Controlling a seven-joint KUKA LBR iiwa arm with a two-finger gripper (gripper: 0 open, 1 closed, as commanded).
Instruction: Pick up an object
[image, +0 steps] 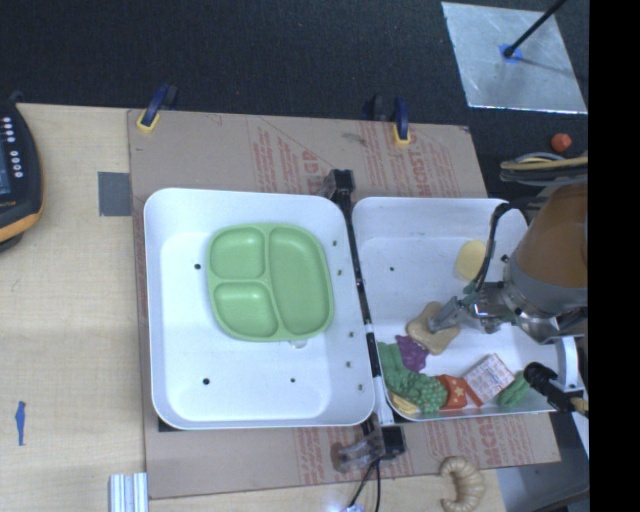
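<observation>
— Two bins (160, 300) here; which one has the pick?
— The right bin (420, 225). The gripper (440, 320) hangs over a tan, slice-shaped toy (432, 333) near that bin's middle, just above the purple piece (411, 352) and green bunch (412, 385).
— Is it held?
— I cannot tell; the fingertips blur into the tan piece, so their width is unclear.
— How would it handle?
— Likely light, stiff plastic, smooth enough to slip. I'd pinch it across the narrow flat sides, away from the purple neighbour it touches.
— And its look?
— Beige, flat, roughly wedge-like, darker at one edge. The green divided plate (270, 282) sits apart in the left bin.
</observation>
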